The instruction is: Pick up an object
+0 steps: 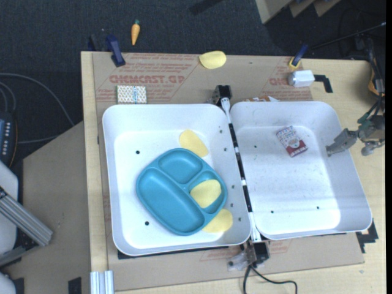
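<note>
Item: small red-and-white packet [291, 141], right bin [343, 213], far half, lying flat.

From my seat, the gripper [340, 142] sits at the right rim of that bin, level with the packet, which lies to its left, well apart, across bare bin floor. I cannot tell how the hand is set; nothing is seen in it. The packet's long side runs roughly far-to-near, slightly tilted. Left bin [122, 225]: blue divided plate [171, 195] with yellow pieces, farther off. I judge the packet the nearer pick, a plain leftward reach.
</note>
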`<state>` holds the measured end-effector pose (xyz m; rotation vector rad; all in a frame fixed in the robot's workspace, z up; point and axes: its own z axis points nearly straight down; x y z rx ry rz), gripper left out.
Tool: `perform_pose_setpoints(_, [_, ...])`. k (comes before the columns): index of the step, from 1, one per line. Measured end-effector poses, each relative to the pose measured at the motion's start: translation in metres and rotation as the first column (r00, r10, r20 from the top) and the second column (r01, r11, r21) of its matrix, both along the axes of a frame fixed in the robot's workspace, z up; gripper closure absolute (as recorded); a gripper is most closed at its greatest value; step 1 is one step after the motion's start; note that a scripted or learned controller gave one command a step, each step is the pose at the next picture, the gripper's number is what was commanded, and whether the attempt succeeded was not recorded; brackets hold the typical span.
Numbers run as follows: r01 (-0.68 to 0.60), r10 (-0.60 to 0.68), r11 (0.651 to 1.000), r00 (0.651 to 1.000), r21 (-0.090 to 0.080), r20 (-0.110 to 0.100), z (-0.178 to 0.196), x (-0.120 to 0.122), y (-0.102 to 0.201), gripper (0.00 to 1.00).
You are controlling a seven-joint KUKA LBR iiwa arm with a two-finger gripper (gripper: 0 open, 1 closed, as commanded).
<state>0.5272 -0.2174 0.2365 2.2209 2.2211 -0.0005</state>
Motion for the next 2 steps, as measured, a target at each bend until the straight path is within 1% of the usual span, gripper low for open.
perform_pose_setpoints(1, [0.000,0.000,1.000,1.000,0.003,-0.005,-0.135,0.048,0.006,0.00])
perform_pose_setpoints(2, [-0.003,0.003,1.000,1.000,0.002,0.001,-0.152,0.128,0.051,0.00])
